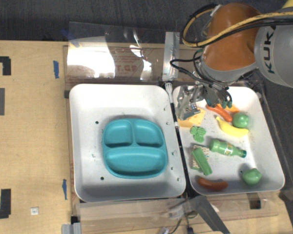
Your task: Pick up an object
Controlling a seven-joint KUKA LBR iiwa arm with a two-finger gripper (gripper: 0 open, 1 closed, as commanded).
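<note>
The right bin (271,152) holds several small toy foods: a yellow banana (230,128), an orange carrot (219,111), a green bottle (226,149), a green ball (241,120), another green ball (251,176), a green ridged block (202,160), a small green piece (198,133), a yellow wedge (194,119) and a brown sausage (212,183). My gripper (189,105) hangs low over the bin's upper left corner, just above the yellow wedge. The orange wrist band sits above it and hides the bin's back edge.
The left bin (83,101) holds a teal three-compartment tray (134,147). A clear plastic sheet (117,57) lies behind the bins. The ridge between the two bins runs just left of my gripper. Cables loop over the wrist.
</note>
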